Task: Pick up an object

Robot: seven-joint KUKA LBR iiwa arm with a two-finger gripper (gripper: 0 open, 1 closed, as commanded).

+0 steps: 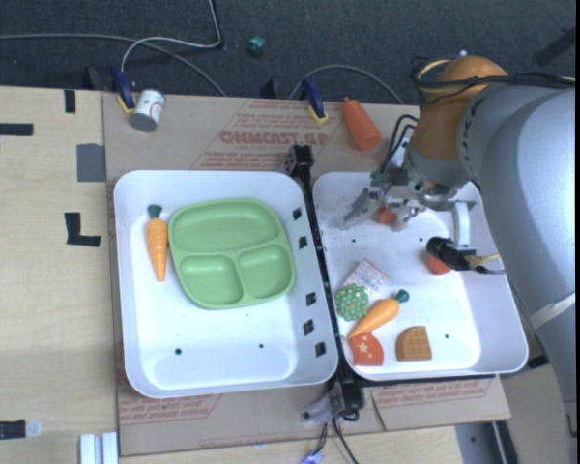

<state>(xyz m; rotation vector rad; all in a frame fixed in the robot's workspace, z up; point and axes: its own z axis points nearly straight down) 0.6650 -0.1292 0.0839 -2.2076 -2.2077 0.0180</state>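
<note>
My gripper (pixel 383 211) is low over the far part of the right bin (pixel 483 341), with its fingers spread apart. A small red-orange piece (pixel 386 217) lies on the bin floor between the fingertips, and no grip on it shows. Another small red-orange piece (pixel 437 265) lies to the right of it. Toward the near side lie a pale checked packet (pixel 368 275), a green round toy (pixel 352 302), a carrot (pixel 379 313), a red piece (pixel 367 350) and a brown toast slice (pixel 415 343).
The left bin (pixel 213 365) holds a green divided plate (pixel 234 252) and a carrot (pixel 157 244) along its left wall. Outside the bins, an orange vegetable (pixel 362 125) and a white can (pixel 148 108) lie on the cardboard behind. The grey arm covers the right side.
</note>
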